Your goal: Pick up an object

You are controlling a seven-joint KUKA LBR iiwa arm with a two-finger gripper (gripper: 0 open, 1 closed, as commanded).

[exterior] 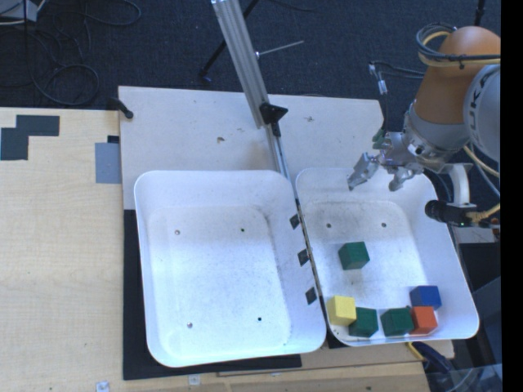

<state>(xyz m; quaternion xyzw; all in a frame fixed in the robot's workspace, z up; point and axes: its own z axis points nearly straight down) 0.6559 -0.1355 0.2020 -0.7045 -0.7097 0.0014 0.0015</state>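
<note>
The right bin (445,243) holds several small cubes. A dark green cube (354,256) sits alone near its middle. Along the near edge lie a yellow cube (342,309), a green cube (364,322), another green cube (397,322), an orange cube (424,319) and a blue cube (425,296). My gripper (378,175) hangs over the bin's far rim, well beyond the lone green cube. Its two fingers are spread apart, open, with nothing between them.
The left bin (163,211) lies beside the right one, with black clips (303,256) along the shared rim. A slanted aluminium bar (245,55) rises from the bench behind the bins. The grey and orange arm (453,80) fills the upper right.
</note>
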